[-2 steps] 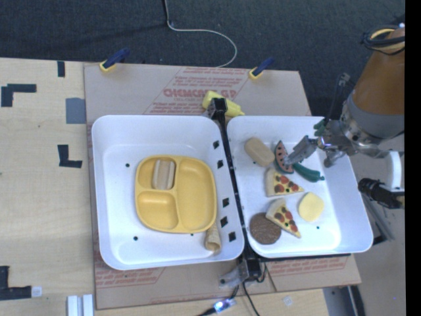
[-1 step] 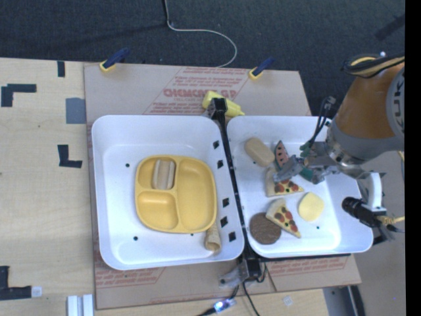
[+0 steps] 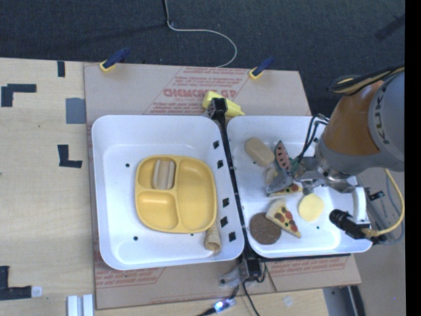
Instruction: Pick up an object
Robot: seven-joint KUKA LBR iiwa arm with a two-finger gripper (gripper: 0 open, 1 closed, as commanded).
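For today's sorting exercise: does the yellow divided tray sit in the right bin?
No, the yellow divided tray sits in the left bin.

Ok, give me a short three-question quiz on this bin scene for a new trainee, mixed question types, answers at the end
1. True or false: the yellow tray sits in the left bin.
2. Which lies nearest the pizza slice? A) brown round cookie B) yellow clip C) beige piece in the tray
3. Fill in: the gripper is over the ____ bin.

Key: 1 true; 2 A; 3 right.
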